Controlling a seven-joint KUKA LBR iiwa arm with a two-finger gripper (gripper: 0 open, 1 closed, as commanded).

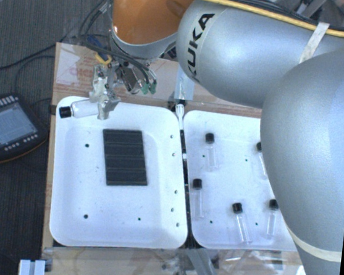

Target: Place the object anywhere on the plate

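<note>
Right at the front, my big grey arm (300,106) sweeps in from the right and covers a good part of the right bin (222,233). On that bin's white floor lie small clear vials with black caps: one near the front (239,222), one at the right by my arm (272,216), one close to the divider (198,196), and one further back (211,150); another black cap peeks out at my arm's edge, too hidden to say more. Over to the left bin (67,227), and there lies the plate (125,157), a dark ribbed rectangle, flat and a little left of the middle, with nothing resting on it. Moving back to the far left corner of that bin, here is my gripper (104,110), hanging under the orange band (144,12), and across its fingertips lies a vial (79,108), sideways, black cap pointing left, clear body running to the right between my fingers, so I'm clamped on it. It sits above the bin's back rim, well apart from the plate. Off the bench to the left, on dark carpet, a pendant controller (5,129) with its grey screen lies flat.
</note>
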